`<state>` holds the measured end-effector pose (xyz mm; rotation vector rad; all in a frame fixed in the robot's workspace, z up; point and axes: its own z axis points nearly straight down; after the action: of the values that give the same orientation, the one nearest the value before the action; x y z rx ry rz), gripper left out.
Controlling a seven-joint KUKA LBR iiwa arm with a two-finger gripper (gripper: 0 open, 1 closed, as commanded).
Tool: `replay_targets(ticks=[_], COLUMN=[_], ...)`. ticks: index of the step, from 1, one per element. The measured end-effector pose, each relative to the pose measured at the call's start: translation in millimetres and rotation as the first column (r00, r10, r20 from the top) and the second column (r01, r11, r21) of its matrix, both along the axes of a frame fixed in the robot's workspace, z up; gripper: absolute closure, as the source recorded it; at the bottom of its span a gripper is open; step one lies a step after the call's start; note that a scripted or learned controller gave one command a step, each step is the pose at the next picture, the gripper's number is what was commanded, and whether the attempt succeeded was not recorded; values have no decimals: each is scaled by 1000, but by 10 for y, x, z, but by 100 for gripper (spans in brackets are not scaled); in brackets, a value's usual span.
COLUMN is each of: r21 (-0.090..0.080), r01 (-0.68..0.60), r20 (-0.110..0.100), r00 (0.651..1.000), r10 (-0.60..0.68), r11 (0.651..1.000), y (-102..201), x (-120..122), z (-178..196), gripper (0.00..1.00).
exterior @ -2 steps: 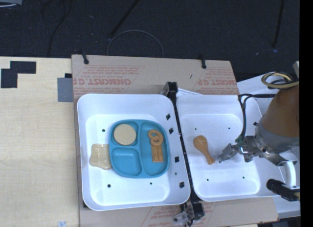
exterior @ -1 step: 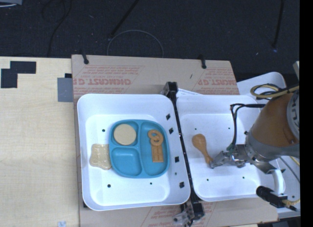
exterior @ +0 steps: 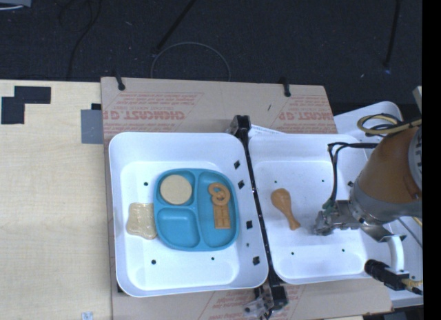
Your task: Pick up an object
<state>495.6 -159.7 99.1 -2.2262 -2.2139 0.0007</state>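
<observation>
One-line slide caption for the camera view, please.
Tool low in the right bin beside a wooden spoon; blue tray in the left bin.

Both bins (exterior: 138, 153) are white. The divided tray (exterior: 186, 232) is blue, holding tan pieces; a tan wooden spoon (exterior: 285, 207) lies in the right bin.

Two shallow white plastic bins sit side by side: the left bin (exterior: 124, 167) holds a blue compartment tray (exterior: 180, 232) with a tan flat piece (exterior: 142, 220) touching its left edge; the right bin (exterior: 303, 270) holds a tan wooden spoon (exterior: 285, 207), with the end effector (exterior: 329, 222) just right of it.
</observation>
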Motion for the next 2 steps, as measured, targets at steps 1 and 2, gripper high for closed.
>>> replay_targets(ticks=[1,2], r21=[-1,-2], r01=[1,-7], r20=[2,6], r00=[1000,1000], r10=[-1,7], r11=[1000,1000], y=[-52,-62], x=[-41,-11], z=[440,1070], gripper=[100,100])
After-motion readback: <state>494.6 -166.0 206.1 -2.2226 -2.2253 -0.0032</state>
